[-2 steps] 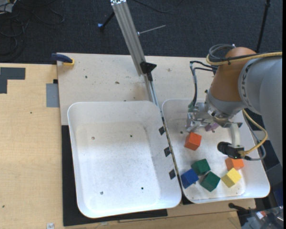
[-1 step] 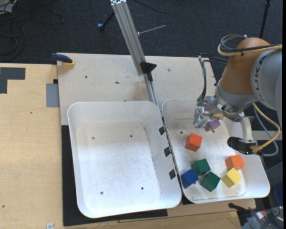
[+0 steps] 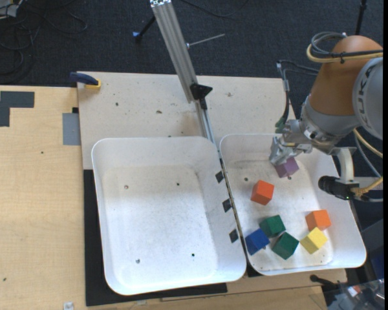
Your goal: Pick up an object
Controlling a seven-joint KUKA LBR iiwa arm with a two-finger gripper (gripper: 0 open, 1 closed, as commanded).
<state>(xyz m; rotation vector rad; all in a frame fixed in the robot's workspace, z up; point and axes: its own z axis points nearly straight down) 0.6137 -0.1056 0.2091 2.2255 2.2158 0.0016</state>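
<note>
Pale bench [image 3: 142,108], two white bins. Over the right bin's [image 3: 349,254] far edge — gripper [image 3: 283,155] pinching a purple block [image 3: 287,168] by its top. Shallow hold; could slip free — back among other blocks [image 3: 284,234] near the front edge.

Purple block [image 3: 287,168], red-orange block [image 3: 262,192], blue block [image 3: 257,240], yellow block [image 3: 314,240]

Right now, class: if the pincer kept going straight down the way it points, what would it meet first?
The purple block, which sits right at the tip of the pincer, over the right bin. Whether they already touch is unclear from this one slanted view.
</note>
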